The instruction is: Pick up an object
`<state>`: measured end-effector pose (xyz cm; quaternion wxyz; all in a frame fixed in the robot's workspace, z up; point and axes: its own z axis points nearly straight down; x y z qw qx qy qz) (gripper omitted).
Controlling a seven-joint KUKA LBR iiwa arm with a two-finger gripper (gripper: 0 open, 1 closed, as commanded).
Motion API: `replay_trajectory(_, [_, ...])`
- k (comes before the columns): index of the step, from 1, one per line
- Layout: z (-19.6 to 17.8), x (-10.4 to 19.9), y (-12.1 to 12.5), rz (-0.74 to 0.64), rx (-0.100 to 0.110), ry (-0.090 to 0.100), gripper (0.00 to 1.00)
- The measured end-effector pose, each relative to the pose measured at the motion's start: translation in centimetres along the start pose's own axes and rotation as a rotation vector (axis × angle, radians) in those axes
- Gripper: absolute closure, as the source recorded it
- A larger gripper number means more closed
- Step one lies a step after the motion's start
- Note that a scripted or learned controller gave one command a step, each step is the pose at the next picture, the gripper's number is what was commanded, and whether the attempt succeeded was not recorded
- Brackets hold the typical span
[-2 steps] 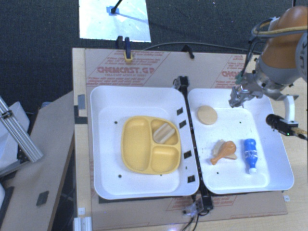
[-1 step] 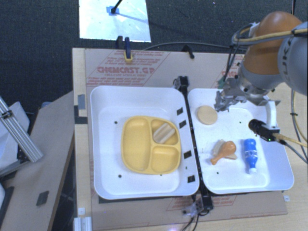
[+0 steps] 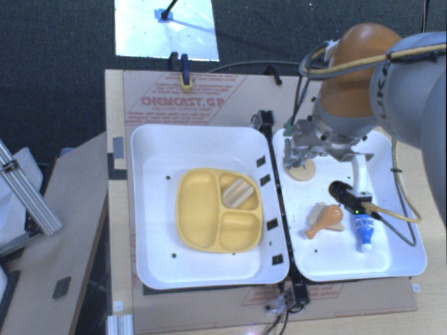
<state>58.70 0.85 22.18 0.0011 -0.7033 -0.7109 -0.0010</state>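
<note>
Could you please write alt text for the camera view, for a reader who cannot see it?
The gripper is low in the right bin, close by a tan disc; a toy drumstick and a blue-tipped tube lie nearby. The left bin holds a yellow plate bearing a tan block.

The bench (image 3: 187,98) carrying two bins
It is bearing the left bin (image 3: 149,208) and right bin (image 3: 404,258) side by side; a clamp (image 3: 184,70) is gripping its far edge.

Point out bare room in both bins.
Left bin: bare strips along its left and near walls, beside the yellow plate. Right bin: bare near corner beyond the blue tube; tool, tan disc and drumstick crowd its middle.
</note>
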Motion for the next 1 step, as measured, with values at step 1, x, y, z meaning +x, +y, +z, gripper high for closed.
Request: replay_trajectory(1, [-0.60, 5.40, -1.78, 0.000, 0.000, 0.000, 1.00])
